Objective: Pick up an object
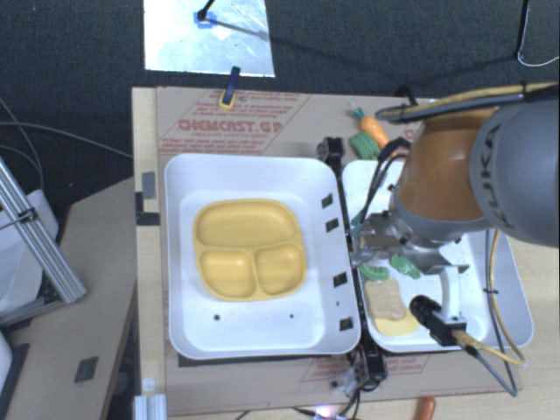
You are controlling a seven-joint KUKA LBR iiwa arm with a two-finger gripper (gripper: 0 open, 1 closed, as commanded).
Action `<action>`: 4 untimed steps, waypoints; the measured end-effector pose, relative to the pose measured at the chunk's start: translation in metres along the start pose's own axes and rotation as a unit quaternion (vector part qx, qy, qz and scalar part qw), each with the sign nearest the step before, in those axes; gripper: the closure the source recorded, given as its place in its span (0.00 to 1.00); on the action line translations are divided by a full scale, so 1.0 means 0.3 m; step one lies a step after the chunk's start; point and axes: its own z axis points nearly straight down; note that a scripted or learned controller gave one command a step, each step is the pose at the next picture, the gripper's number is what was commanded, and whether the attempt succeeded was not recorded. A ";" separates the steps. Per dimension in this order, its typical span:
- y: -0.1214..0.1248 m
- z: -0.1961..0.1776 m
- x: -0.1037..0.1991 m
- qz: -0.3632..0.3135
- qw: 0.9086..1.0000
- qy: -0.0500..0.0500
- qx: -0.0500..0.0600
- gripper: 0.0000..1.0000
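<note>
In the right bin (516,322) lie a green toy piece (375,272), a tan bread-like slice (384,299) and a pale yellow piece (399,326) near the front left corner. My gripper (378,237) hangs low over the bin's left side, just behind the green piece; the grey and orange wrist hides most of it. Another green bit (407,267) peeks out under the wrist. No object is seen between the fingers.
The left bin (184,199) holds a yellow divided plate (250,248). A toy carrot (374,129) and a green item (365,146) lie at the right bin's back left corner. The arm covers the middle of the right bin.
</note>
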 end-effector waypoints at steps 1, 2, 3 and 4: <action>-0.011 -0.490 0.091 -0.002 1.000 0.001 -0.007 1.00; 0.219 -0.236 0.072 0.002 1.000 -0.002 0.002 1.00; 0.090 -0.246 0.236 -0.001 1.000 0.000 0.002 1.00; 0.096 -0.246 0.228 0.000 1.000 -0.001 0.001 0.00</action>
